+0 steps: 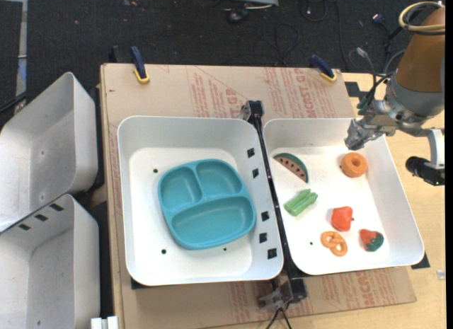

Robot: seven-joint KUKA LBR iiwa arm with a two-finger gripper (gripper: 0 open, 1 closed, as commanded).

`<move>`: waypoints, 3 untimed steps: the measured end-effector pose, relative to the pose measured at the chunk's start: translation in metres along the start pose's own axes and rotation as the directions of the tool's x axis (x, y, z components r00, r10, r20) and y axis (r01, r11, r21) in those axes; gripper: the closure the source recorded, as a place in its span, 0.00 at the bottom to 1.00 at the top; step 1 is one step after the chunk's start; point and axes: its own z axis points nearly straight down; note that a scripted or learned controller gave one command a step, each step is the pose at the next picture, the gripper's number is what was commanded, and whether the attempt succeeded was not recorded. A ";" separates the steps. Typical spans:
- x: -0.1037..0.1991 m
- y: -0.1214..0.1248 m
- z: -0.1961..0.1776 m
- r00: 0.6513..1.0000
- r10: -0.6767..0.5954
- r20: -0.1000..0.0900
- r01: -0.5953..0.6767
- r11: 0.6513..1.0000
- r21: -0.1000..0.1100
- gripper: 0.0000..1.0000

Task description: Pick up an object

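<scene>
A dark floor strewn with cables lies behind my bench, whose brown board carries two white bins side by side.

The task only says to pick up an object, and the nearest candidate I see is the orange donut-shaped toy, lying in the right bin near its far right corner. My end effector hangs just beyond it, over the bin's far rim; at this slant I cannot tell how it is set, and I see nothing held in it.

Moving outward in that bin: a watermelon slice near the far left side, a green bean-like piece towards the middle, a red pepper-like toy, a pretzel near the front edge, and a strawberry just beside the front right corner. The left bin holds a blue divided plate.

My worries from here:
- The donut sits close to the bin's wall, so I judge a descent could catch the rim or wall.
- The toy is rounded and low; an off-centre close could squeeze it out sideways.
- The pepper, pretzel and strawberry lie close together, so going there risks nudging a neighbour.
</scene>
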 end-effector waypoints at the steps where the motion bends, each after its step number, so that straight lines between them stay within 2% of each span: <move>1: 0.000 0.001 -0.012 1.000 0.001 -0.001 -0.001 1.000 0.004 1.00; 2: 0.061 0.004 -0.020 1.000 -0.004 -0.003 0.004 1.000 0.006 1.00; 3: 0.118 0.003 -0.010 1.000 -0.004 -0.004 0.004 1.000 0.008 1.00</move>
